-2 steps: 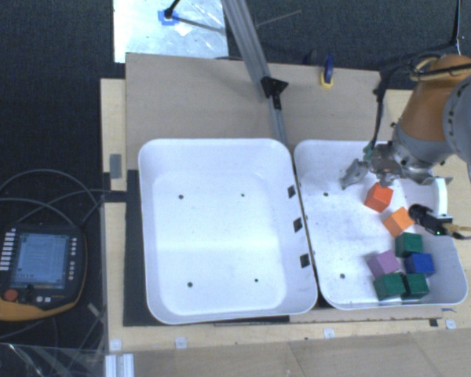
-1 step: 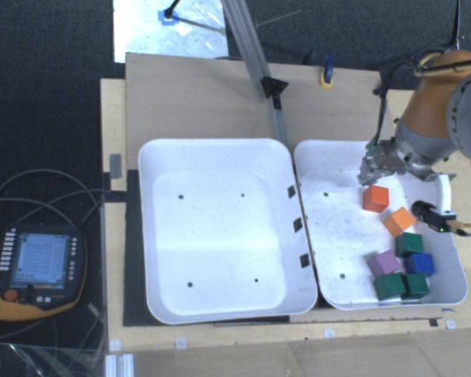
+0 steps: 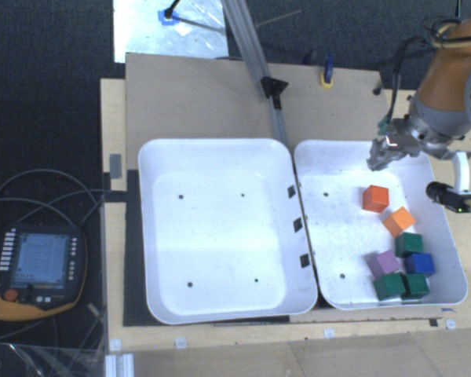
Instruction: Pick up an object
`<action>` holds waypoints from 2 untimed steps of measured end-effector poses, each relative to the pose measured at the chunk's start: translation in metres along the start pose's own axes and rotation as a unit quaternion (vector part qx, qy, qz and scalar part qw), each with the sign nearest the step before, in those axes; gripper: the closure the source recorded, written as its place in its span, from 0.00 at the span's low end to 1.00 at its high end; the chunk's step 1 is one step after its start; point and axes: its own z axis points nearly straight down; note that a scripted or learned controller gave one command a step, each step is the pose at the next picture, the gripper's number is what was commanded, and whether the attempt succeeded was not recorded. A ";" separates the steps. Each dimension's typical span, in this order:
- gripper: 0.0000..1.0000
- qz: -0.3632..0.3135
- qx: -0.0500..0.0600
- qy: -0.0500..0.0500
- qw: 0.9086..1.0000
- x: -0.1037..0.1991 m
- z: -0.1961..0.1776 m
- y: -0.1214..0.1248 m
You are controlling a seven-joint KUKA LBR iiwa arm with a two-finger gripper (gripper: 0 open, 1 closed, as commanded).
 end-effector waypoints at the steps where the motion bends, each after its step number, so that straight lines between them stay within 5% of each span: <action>1: 1.00 0.000 0.000 0.000 1.000 0.000 -0.047 0.002; 2: 1.00 -0.002 0.004 0.001 1.000 0.049 -0.037 -0.006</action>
